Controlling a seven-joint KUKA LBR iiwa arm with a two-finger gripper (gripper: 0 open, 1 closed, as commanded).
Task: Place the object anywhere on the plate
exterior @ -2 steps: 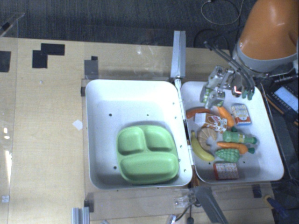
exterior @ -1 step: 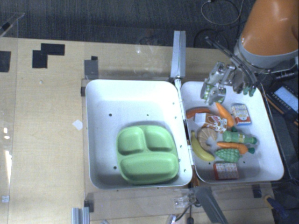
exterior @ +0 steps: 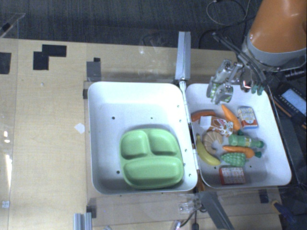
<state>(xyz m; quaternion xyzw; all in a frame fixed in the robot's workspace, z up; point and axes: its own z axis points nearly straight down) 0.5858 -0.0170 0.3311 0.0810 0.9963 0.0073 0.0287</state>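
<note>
Hanging over the far end of the right bin point(exterior: 276, 174), the pincer point(exterior: 219, 91) sits above the pile of toy food, and nothing shows between its fingers, so it looks like it holds nothing; how wide it stands I cannot tell, because it is small and shiny and blurry. The green plate point(exterior: 151, 158) lies in the left bin point(exterior: 103, 109), well apart from the pincer, with a wall between the two bins. The thing to move must be one of the toys in the right bin, but the task does not say which. That pile could make trouble. The carrot point(exterior: 229, 114), the little box point(exterior: 246, 117), the banana point(exterior: 206, 153) and the green veggie point(exterior: 245, 141) lie close together, some touching, so the pincer could bump a neighbor, grab two things, or close on nothing. Round, smooth toys like the banana could slip out on the way. A toy carried low could hit the wall between the bins and drop short of the plate. The plate has raised edges, so a toy let go at its rim could roll off. The big orange arm point(exterior: 280, 18) is cut off at the corner near the pincer. Some toys in the middle of the pile lie under others and are hard to name.
</note>
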